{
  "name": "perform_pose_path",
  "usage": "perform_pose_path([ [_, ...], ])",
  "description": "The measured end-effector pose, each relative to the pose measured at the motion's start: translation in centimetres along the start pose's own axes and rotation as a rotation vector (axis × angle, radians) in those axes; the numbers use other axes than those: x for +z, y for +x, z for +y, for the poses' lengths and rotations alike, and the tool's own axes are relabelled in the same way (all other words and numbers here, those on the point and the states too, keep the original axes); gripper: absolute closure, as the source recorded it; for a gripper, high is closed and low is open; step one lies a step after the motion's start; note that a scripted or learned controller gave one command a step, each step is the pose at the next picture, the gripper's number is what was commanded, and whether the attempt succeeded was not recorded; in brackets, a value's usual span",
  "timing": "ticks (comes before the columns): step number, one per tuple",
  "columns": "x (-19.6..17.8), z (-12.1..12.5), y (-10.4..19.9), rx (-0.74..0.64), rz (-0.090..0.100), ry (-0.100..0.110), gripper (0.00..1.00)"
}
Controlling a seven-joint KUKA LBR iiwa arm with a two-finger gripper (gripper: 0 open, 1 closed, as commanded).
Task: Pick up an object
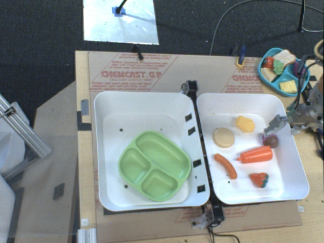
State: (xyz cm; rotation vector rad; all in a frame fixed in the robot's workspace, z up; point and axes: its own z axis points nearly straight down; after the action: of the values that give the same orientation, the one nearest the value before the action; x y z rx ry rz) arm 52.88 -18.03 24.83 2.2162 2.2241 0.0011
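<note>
Gripper (276,123) hovers just above the purple toy (271,141) beside the toy carrot (255,155) (jaw state indiscernible); nothing lifted yet

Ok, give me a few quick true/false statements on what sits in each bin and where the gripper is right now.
1. The green divided plate lies in the left bin. True.
2. The carrot lies in the left bin. False: it is in the right bin.
3. The gripper is over the right bin, near the dark purple item. True.
4. The sausage rests on the green plate. False: it lies on the right bin's floor.
5. A blue tray sits on the bench beyond the right bin. True.
</note>
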Motion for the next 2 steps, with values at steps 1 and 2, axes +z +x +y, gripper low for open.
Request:
perform_pose_path([
  [1,-24.44,0.97,8.86,-0.008,-0.001,-0.020,0.00],
  [2,-24.63,0.93,8.55,-0.006,-0.002,-0.007,1.00],
])
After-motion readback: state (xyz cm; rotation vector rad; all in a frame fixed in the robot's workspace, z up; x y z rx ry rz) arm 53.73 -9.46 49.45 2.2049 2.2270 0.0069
